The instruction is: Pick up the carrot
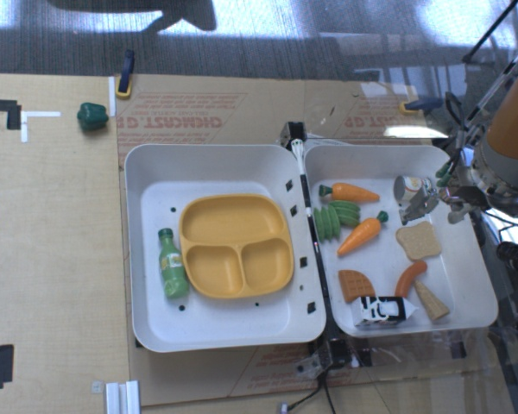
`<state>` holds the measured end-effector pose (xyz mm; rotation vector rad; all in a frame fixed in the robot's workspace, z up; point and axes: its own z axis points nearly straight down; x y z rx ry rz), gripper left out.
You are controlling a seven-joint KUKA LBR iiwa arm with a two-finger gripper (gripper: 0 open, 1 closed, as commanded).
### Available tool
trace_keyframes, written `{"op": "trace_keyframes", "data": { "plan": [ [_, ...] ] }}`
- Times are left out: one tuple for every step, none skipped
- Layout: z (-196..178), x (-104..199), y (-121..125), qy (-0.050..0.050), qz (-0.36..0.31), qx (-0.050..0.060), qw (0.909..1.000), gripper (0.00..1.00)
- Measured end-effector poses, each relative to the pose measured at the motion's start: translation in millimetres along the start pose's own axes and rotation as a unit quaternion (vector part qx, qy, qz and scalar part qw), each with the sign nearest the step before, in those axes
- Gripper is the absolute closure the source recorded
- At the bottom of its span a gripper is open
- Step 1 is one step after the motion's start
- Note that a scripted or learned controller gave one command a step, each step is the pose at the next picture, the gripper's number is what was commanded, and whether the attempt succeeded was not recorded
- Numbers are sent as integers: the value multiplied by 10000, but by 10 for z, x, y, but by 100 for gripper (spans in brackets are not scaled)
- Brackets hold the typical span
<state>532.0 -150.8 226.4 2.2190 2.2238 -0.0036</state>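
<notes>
You are at the approach step: the gripper [423, 198] hangs over the upper right part of the right bin [466, 317], and at this slant I cannot tell how its claw stands, though nothing shows pinched in it. Two carrots lie in that bin, an upper carrot [356, 193] near the top beside the green beans [328, 222], and a lower carrot [360, 235] slanting just below it, close together. Your next move calls for shifting left toward one of them, squaring across its body, then descending clear of the bread slice [418, 241]
</notes>
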Motion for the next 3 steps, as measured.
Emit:
{"op": "trace_keyframes", "data": {
  "plan": [
    [930, 299, 237, 8, -1013, 5, 9949, 0],
    [1337, 499, 600, -6, 177, -10, 9998, 0],
    [1250, 489, 600, -12, 185, -7, 9998, 100]
  ]
}}
